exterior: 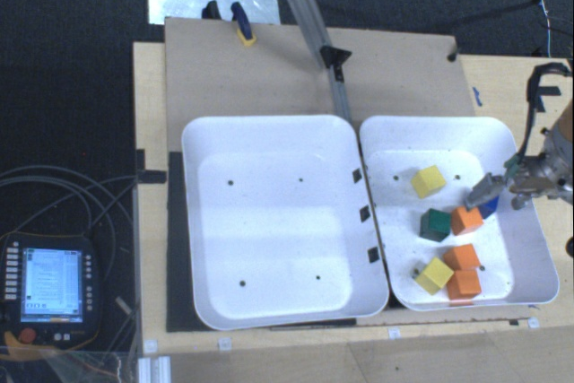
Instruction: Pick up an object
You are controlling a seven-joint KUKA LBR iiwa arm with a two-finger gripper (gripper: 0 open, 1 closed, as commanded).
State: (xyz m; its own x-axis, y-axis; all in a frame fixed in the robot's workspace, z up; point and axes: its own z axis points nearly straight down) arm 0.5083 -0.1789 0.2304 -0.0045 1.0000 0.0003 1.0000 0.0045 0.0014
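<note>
A wooden bench (269, 76) was seen from above at a slant, with two shallow white plastic bins set side by side on it. The left white bin (278, 220) was shown with small dark holes in its floor. The right white bin (529, 238) was shown with small cubes scattered in it: a yellow cube (428, 181) toward the far side, a dark green cube (435, 224) in the middle, an orange cube (465, 220) touching the green one on its right, and a blue cube (489, 207) just beside that, partly hidden. At the near side, a second yellow cube (435, 274) was seen beside two more orange cubes (463, 272).

The grey two-finger gripper (484, 191) was positioned at the right, low over the orange and blue cubes. Whether its grip was wide or narrow could not be told.

A handheld control pendant (49, 287) with a lit screen was seen at the near left, on the dark floor.
</note>
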